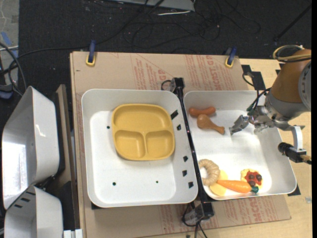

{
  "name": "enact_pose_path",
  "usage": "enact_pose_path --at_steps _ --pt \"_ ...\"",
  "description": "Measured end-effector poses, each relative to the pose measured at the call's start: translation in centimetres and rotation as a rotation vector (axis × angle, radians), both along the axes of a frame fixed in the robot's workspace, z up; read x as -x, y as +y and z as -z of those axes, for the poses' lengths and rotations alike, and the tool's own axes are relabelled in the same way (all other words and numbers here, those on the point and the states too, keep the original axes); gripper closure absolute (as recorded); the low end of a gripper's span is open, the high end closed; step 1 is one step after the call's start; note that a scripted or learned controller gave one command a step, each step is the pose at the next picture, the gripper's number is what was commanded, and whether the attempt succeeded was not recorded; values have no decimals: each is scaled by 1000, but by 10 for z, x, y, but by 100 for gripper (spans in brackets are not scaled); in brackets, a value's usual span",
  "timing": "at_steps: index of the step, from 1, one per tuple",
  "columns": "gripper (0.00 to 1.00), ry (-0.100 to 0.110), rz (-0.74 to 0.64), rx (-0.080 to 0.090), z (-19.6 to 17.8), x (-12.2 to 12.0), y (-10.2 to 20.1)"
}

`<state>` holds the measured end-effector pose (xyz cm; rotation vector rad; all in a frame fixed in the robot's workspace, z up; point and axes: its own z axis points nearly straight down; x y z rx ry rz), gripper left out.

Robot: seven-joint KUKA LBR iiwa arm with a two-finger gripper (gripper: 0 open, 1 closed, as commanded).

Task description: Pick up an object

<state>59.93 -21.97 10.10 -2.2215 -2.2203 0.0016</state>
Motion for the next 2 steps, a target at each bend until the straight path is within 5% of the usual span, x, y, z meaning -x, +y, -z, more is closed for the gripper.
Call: enact_pose_path --at_steps 1,2 --pt "0 -2 -1 1 8 -1 0" --pt "100 -3 -2 2 -2 -1 1"
